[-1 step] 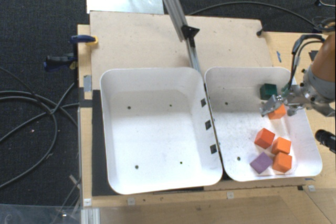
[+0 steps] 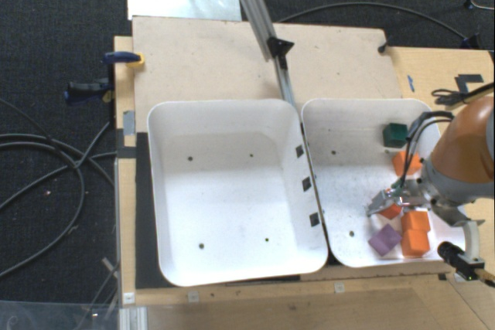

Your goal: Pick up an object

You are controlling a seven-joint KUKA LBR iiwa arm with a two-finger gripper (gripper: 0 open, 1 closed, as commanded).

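In the right bin (image 2: 340, 127), near its right side, my gripper (image 2: 384, 204) hangs low over a cluster of small blocks. Its metal fingers straddle a small orange-red piece (image 2: 392, 209), but I cannot see if they press on it. A purple block (image 2: 384, 240) lies just below the fingertips. An orange block (image 2: 416, 233) stands beside the purple one at the bin's front right. Another orange block (image 2: 405, 164) lies farther back, partly behind the arm's cables. A dark green block (image 2: 395, 135) sits near the bin's back right.
The left bin (image 2: 224, 189) stands beside the right one, sharing a middle wall with black tabs. A slanted metal pole (image 2: 259, 8) crosses above the bench's back. The grey and orange arm (image 2: 468, 158) covers the right bin's right edge.
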